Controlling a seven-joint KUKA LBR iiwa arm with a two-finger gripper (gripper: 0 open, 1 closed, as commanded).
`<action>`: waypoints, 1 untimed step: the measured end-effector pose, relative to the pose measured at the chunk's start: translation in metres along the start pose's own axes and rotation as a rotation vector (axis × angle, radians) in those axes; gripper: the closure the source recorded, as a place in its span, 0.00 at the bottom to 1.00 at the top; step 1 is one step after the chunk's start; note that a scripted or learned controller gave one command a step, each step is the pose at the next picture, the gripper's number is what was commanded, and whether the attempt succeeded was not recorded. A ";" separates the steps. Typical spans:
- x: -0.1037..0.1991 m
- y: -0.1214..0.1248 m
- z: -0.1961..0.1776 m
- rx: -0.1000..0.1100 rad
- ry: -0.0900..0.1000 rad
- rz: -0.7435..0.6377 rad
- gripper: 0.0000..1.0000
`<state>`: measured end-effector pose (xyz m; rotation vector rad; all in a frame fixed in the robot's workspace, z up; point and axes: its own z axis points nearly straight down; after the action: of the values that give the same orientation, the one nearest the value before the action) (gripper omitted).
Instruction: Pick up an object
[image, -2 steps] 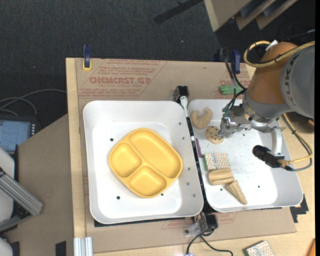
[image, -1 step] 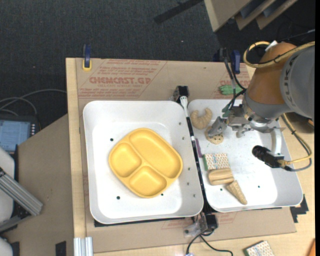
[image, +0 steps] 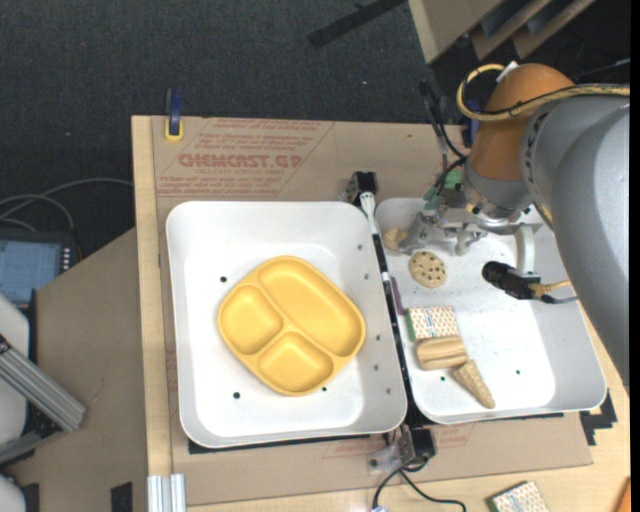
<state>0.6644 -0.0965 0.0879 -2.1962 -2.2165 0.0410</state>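
My gripper (image: 443, 238) hangs low over the far end of the right bin (image: 560, 385), open, with nothing between its fingers. A round chocolate-chip cookie (image: 428, 268) lies just in front of it, slightly to the left. A small tan piece (image: 392, 238) rests by the bin's left wall, left of the gripper. Nearer the camera lie a patterned wafer (image: 433, 321), a bread roll (image: 441, 352) and a cone (image: 473, 384), close together.
The left bin (image: 200, 240) holds a yellow divided plate (image: 290, 323). The grey arm with its orange band (image: 520, 110) comes in from the upper right over the right bin's far corner. A black divider (image: 385, 280) runs between the bins.
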 end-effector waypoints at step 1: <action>-0.003 -0.075 0.006 -0.025 0.006 0.012 0.00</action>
<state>0.5889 -0.0997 0.0845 -2.2192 -2.2134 0.0066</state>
